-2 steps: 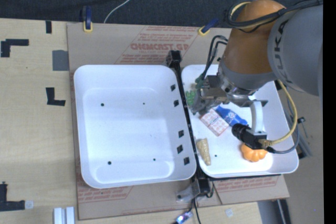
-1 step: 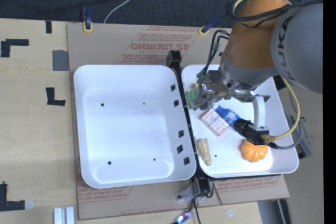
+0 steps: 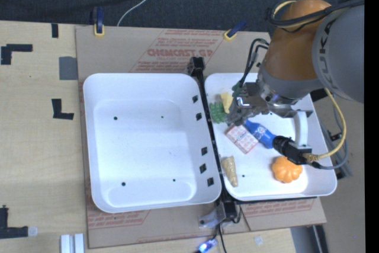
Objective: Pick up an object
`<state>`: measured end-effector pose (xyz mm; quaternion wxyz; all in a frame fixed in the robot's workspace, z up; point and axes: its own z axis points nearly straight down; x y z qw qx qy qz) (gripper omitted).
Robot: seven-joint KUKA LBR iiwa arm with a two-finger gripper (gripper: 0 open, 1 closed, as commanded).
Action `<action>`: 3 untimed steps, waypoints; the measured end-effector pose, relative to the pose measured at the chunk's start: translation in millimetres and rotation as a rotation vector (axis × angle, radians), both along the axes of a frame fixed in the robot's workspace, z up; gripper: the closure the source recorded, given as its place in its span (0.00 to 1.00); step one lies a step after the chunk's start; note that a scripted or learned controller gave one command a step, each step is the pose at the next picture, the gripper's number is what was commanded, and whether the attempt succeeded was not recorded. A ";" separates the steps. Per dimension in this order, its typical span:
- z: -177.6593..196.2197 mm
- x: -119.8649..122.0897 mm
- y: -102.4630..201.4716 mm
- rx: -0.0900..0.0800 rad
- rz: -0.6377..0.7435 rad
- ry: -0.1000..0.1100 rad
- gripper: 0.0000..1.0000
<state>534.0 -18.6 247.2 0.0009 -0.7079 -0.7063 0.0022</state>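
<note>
Single arm reaches in from the view's right; gripper [image 3: 247,105] sits low over the upper-left part of the right bin [image 3: 260,185]; jaws' state cannot be told, the wrist hides them from above; nothing seen held.

All loose things are in the right bin; none picked yet. Closest candidate: pink-and-white packet [image 3: 241,138], flat on the bin floor, just below the gripper in view, i.e. toward the near rim; it lies turned corner-on like a diamond. Blue tube [image 3: 260,131] just beside the packet on its right, possibly touching; long axis runs upper-left to lower-right; its upper end goes under the gripper body. Green piece [image 3: 217,111] and yellow piece [image 3: 226,100] just left of the gripper, close against the wall shared with the left bin [image 3: 142,151]; shapes too small to name. Tan cone [image 3: 230,170] further toward the near rim, long axis roughly parallel to that shared wall. Orange pumpkin-like toy [image 3: 286,169] well apart, lower right of the bin.

Judgement: the key relation is packet and tube lying just nearward of the jaws; a short shift toward the near rim, then a descent, would be needed; the tube gives a narrower cross-section to close across its long axis, the flat packet looks harder to pinch; the green and yellow pieces crowd the wall, leaving poor clearance.
</note>
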 end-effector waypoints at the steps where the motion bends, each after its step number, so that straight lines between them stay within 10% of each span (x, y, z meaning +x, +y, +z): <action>1: 10.7 0.2 2.7 0.001 0.005 0.000 1.00; 3: 29.0 0.2 4.2 0.003 0.008 0.004 1.00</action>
